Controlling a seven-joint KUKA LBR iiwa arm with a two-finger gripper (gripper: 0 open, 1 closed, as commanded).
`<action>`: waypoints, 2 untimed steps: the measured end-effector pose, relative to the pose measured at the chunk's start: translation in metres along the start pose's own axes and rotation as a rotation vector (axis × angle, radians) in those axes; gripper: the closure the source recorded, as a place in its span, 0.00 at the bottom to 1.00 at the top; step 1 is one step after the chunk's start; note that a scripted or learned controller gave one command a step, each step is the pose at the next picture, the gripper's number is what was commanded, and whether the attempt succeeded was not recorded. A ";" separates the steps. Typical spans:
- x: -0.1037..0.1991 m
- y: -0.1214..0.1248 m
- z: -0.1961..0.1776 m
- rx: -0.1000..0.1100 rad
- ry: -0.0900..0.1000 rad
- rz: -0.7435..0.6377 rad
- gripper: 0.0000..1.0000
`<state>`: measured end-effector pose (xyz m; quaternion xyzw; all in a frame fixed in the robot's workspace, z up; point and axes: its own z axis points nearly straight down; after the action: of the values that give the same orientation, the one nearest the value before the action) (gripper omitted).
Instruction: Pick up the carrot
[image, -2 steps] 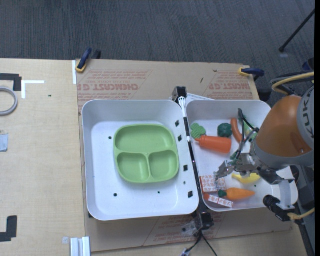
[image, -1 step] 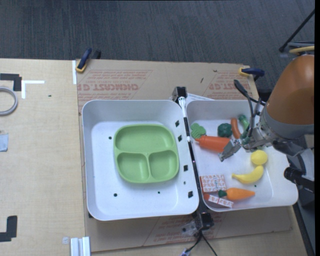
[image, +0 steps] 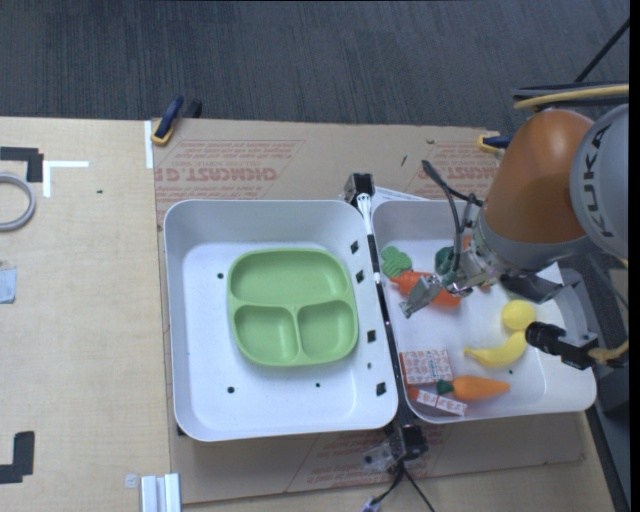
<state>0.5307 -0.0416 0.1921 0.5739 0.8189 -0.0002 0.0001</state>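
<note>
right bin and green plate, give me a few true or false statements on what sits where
1. The green divided plate lies in the left bin. True.
2. An orange carrot lies in the right bin, near its front edge. True.
3. The banana rests on the green plate. False: it lies in the right bin, just behind the carrot.
4. The gripper is over the left bin. False: it is low over the right bin, near that bin's left wall.
5. The carrot near the front edge is between the gripper's fingers. False: it lies on the bin floor, apart from the gripper.
</note>
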 end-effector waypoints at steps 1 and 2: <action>-0.017 -0.059 0.000 -0.001 0.000 -0.343 0.00; 0.029 -0.036 0.000 -0.001 0.000 -0.331 0.00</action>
<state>0.4872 -0.0262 0.1922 0.4312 0.9023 0.0002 0.0006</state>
